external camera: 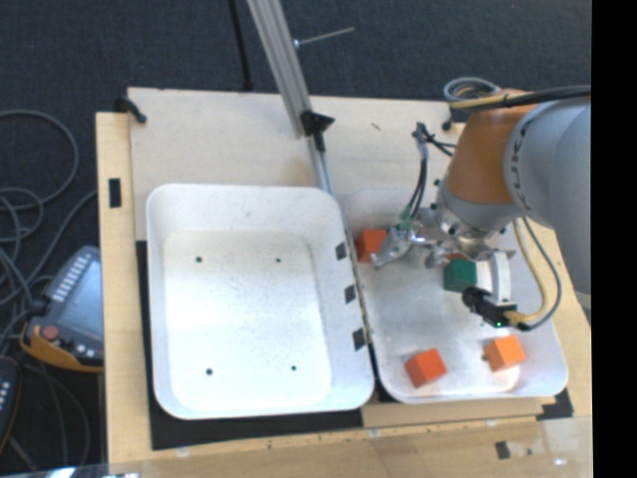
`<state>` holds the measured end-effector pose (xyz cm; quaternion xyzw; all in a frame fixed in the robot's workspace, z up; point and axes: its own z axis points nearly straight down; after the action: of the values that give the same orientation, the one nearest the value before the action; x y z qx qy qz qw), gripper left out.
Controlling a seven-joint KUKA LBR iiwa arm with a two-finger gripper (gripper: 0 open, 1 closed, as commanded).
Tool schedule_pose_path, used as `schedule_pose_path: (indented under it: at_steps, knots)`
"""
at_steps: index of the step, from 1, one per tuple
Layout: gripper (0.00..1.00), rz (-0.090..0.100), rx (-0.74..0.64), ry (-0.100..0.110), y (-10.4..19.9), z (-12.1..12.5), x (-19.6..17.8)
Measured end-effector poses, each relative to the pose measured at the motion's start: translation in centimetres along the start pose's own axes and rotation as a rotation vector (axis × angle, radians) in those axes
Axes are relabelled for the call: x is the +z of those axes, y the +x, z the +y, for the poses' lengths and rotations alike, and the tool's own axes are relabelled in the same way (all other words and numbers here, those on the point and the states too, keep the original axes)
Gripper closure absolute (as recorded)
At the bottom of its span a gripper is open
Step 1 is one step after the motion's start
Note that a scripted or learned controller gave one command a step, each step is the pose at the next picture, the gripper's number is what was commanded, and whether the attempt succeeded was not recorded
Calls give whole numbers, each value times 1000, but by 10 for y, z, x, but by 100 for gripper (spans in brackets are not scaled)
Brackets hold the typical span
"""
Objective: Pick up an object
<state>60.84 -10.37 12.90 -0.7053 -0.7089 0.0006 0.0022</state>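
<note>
1. While no block is lifted yet, the nearest orange block [371, 243] sits at the right bin's [537, 381] left wall, beside the gripper [453, 262].
2. Gripper state: can't tell, the wrist hides it.
3. Two more orange blocks [426, 367] lie near the front rim.
4. Step looks like approach; next move needs centring over one block, then descent.

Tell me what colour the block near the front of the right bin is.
Orange block, on the right bin's floor; the camera view shows it.

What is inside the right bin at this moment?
The right bin holds three orange blocks: one at its left edge, two near the front. A green piece sits under the wrist, which covers the floor behind it.
</note>
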Motion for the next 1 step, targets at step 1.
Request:
schedule_pose_path:
  at_steps: [1]
  knots:
    - [0,-4,1,-2,5,68,28]
